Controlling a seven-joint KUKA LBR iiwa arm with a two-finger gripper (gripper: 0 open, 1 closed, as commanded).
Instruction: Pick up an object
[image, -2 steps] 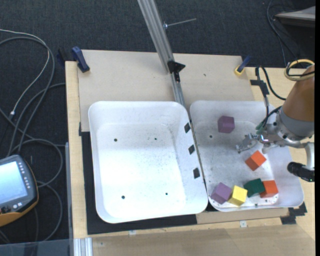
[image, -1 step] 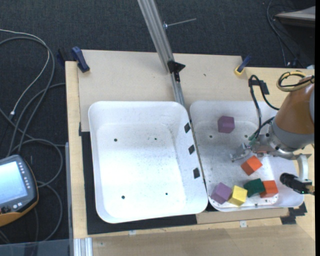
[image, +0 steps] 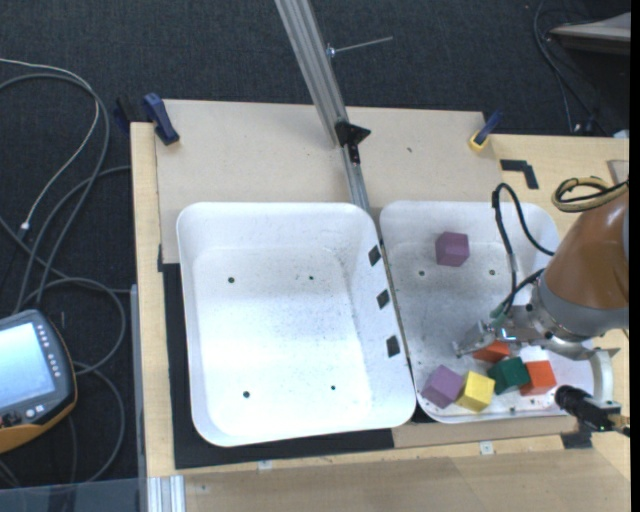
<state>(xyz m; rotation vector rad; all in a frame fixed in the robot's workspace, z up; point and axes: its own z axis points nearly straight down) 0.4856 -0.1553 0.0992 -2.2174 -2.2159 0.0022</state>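
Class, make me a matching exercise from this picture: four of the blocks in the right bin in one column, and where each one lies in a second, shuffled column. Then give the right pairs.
Things:
1. yellow block
2. green block
3. lone purple block
4. second purple block

Places:
A. far part of the right bin, apart from the rest
B. just left of the yellow block, at the near rim
C. between a purple and a green block
D. beside the end effector, near the orange blocks

Pairs: 1-C, 2-D, 3-A, 4-B
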